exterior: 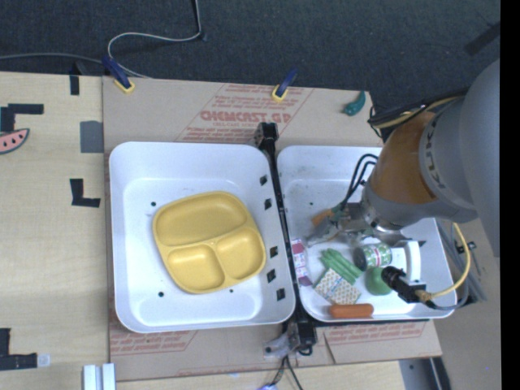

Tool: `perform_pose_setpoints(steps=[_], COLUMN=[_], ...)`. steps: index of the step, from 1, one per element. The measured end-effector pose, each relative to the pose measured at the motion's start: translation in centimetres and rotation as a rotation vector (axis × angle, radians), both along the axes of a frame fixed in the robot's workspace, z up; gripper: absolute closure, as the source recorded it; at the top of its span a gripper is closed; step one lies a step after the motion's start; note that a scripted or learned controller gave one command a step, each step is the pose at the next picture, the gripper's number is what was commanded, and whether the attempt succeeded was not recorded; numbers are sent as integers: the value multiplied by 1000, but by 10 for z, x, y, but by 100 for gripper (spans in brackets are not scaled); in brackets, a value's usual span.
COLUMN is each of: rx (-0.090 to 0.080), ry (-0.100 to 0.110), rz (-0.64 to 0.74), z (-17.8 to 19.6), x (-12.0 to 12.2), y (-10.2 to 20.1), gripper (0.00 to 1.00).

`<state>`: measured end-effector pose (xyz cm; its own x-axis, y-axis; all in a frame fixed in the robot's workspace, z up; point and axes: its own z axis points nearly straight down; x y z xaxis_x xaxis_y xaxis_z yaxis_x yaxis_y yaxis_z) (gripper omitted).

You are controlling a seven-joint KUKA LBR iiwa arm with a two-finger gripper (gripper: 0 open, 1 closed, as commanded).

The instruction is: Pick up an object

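Observation:
My gripper [331, 224] is low in the right bin [325, 165], at the middle of its left half, below the grey arm with the orange band [402, 169]. A small orange piece [320, 215] lies right against its tip; whether it is gripped is unclear. Just in front of the gripper lie a green oblong toy [340, 265], a small can [375, 256], a green round piece [375, 281], a checkered packet [329, 285] and an orange sausage [351, 309]. A pink and white strip [298, 260] rests along the bin's left wall.
The left bin [130, 218] holds a yellow divided plate [210, 240]. A black divider clip [266, 133] sits between the bins at the back. Cables [455, 279] trail along the right bin's right wall. A teal piece [354, 102] lies on the cardboard behind.

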<state>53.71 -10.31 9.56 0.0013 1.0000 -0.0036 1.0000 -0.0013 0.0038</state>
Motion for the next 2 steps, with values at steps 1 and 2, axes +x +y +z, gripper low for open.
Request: perform_pose_setpoints(steps=[1, 2], rx=[1, 1], ry=[1, 1], rz=[1, 1], z=[9, 9], x=[0, 0], y=[1, 1], gripper=[100, 0])
